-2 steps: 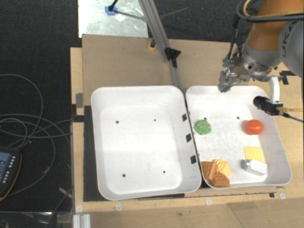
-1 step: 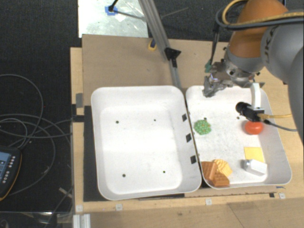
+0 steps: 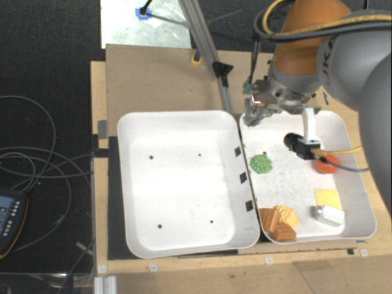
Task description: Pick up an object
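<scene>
The right bin (image 3: 349, 133) holds several small objects. A green bumpy ball (image 3: 261, 163) lies near its left wall, and a red-orange piece (image 3: 327, 165) lies to the right of it. At the front are a yellow block (image 3: 327, 198), a small white and grey piece (image 3: 327, 215) and a ridged orange-tan wedge (image 3: 278, 222). My gripper (image 3: 253, 114) hangs over the bin's far left corner, above and apart from the green ball. Nothing shows in its grasp.
The left bin (image 3: 177, 124) sits beside the right one, with black clips along their shared wall. A grey slanted pole (image 3: 205, 38) comes down just behind the gripper. Loose cables (image 3: 37, 158) and a handset lie off the bench at left.
</scene>
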`<state>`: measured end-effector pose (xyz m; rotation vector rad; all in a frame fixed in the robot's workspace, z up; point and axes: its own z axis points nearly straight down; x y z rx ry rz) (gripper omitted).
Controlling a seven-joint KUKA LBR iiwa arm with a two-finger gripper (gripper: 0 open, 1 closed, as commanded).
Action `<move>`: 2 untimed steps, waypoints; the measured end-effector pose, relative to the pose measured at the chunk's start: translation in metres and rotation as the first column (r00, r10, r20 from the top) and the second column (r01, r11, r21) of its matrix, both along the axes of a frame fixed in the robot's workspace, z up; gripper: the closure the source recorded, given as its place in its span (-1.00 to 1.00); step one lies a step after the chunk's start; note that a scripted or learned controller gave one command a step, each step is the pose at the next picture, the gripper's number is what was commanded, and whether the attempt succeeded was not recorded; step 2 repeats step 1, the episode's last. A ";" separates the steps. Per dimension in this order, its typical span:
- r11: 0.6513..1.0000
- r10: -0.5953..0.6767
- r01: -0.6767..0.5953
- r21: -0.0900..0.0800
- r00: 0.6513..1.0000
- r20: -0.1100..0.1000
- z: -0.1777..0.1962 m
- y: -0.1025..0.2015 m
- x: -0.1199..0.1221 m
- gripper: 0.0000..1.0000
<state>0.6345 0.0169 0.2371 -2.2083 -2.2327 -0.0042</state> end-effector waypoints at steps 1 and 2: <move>1.000 -0.001 0.001 0.000 1.000 -0.001 -0.011 0.053 -0.010 1.00; 1.000 -0.001 0.001 0.000 1.000 -0.001 -0.011 0.053 -0.010 1.00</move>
